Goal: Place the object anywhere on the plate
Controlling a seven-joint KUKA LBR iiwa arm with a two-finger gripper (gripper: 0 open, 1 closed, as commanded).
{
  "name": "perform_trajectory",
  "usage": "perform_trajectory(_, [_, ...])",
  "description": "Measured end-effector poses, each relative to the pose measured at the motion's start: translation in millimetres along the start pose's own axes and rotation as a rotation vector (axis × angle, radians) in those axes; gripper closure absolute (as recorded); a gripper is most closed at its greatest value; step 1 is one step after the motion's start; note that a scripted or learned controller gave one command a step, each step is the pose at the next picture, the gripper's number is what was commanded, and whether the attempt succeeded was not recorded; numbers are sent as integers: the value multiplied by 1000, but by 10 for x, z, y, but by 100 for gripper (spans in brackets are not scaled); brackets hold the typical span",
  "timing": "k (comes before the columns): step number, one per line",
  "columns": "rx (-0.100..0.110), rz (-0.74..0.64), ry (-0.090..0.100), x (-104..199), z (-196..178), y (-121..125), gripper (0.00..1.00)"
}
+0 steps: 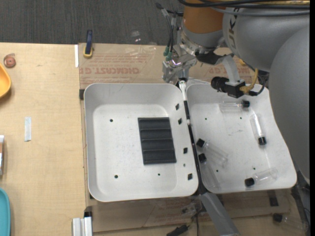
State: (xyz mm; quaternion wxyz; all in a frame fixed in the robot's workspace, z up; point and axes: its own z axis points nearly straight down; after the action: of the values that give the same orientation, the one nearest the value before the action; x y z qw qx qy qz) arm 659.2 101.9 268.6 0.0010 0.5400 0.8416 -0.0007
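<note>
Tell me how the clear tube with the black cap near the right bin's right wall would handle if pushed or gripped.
The clear tube looks round and slender, so a sideways push would probably roll it across the right bin. Its see-through, glossy body suggests smooth plastic or glass, likely slippery between fingers. It appears thin-walled and light, so a hard squeeze might crack it.

The tool [175, 72] hangs above the rims between two white bins [98, 132].

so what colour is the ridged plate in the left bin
Black, with crosswise ridges; the plate shows best in the camera view.
</note>
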Motion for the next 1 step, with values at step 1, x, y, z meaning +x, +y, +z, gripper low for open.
perform_trajectory(1, [2,-240,1,529,249,241,100])
